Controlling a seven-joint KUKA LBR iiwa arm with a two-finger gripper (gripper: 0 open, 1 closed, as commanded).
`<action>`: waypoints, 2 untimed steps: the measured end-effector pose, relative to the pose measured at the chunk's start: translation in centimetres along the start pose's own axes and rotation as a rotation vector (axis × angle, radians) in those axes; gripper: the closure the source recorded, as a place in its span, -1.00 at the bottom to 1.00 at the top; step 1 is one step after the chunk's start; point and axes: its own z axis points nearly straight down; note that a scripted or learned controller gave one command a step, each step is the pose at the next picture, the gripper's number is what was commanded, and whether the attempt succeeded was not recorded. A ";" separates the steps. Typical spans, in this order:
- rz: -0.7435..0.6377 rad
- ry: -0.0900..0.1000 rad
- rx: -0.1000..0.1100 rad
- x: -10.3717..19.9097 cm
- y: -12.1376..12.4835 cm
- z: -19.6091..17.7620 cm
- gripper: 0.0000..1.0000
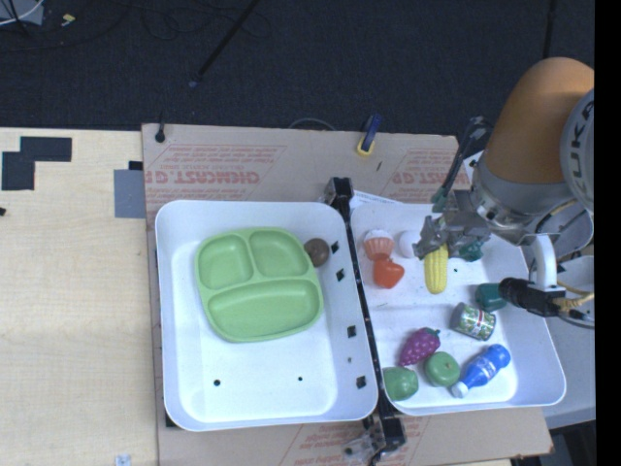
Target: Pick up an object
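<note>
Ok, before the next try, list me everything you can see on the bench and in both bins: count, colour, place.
Bins: 2, white, side by side on the bench.
Divided plate: 1, green, three compartments, left bin.
Small ball: 1, brown, left bin, at the plate's right edge.
Cupcake toy: 1, orange and white, right bin, upper left.
Orange toy: 1, right bin, just below the cupcake.
Corn cob: 1, yellow, right bin, under the pincer.
Can: 1, green and silver, right bin, middle.
Grapes: 1 bunch, purple, right bin, lower part.
Round fruits: 2, green, right bin, near edge.
Bottle: 1, blue with white cap, right bin, lower right.
Arm: 1, grey and orange, from the right.
Pincer: 1, over the corn's top end.
</note>
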 end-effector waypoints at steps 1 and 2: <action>0.000 -0.001 0.001 5.3 -2.3 -0.5 1.00; -0.001 -0.001 0.003 10.7 -4.5 1.1 1.00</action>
